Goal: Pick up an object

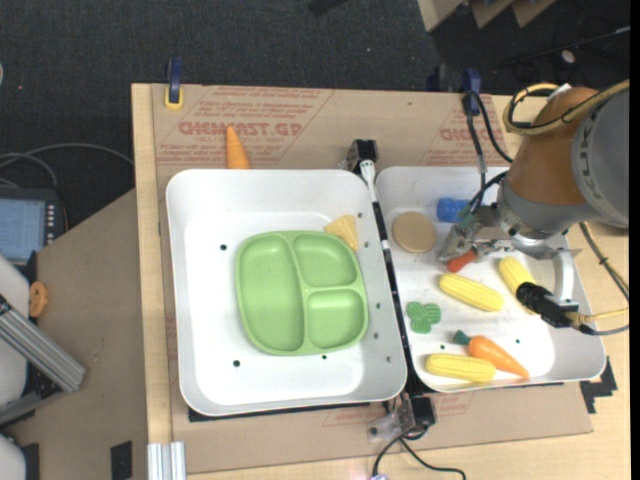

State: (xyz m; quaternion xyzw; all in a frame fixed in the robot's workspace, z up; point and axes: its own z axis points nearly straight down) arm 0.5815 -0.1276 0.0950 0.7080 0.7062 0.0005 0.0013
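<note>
Where the gripper point(468, 246) hangs low in the right bin point(570, 363), near its far edge, a small red-orange piece point(459, 263) lies just beneath it, beside a tan disc point(414, 233) and a blue block point(452, 209). It looks like light, hard toy food (probably smooth and slippery), best pinched across its narrow middle. Whether the jaws are spread or pressed together, I cannot tell.

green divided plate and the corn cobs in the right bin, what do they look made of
Green divided plate: likely moulded plastic, a smooth, evenly coloured, softly glossy surface. Corn cobs: probably plastic or rubber toy food, uniform bright yellow with a slight sheen; which one cannot be told.
</note>
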